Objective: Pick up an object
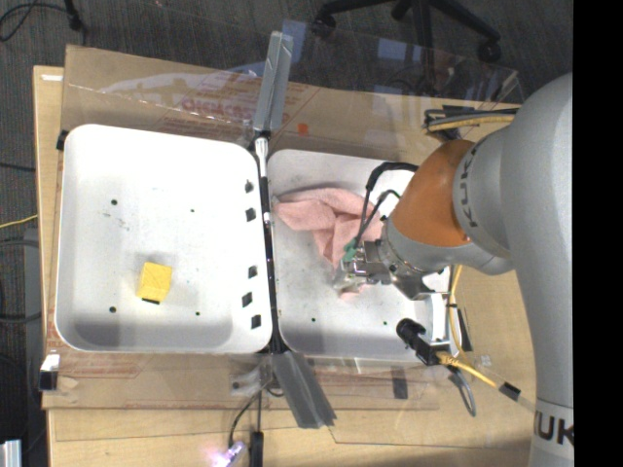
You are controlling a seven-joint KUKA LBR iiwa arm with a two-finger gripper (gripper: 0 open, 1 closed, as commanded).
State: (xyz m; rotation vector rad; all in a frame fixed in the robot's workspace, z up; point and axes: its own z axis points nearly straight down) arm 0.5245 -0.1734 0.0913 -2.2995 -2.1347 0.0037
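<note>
The tool [350,269] hung low in the right bin [321,334], touching the near edge of a crumpled pink cloth [313,212]; I could not tell how it was set. A yellow block [155,282] lay in the left bin [88,163] on the tabletop [51,95], with an office chair base [414,13] on dark carpet beyond.

**Cloth, sponge, plastic and wood**

The pink cloth [316,217] looks soft, matt and crumpled. The yellow block [155,281] appears spongy and dull. Both white bins [97,154] are smooth plastic with a faint sheen. The arm [506,202] has a glossy grey shell and a shiny orange band. The table [49,95] shows pale, matt wood.
</note>
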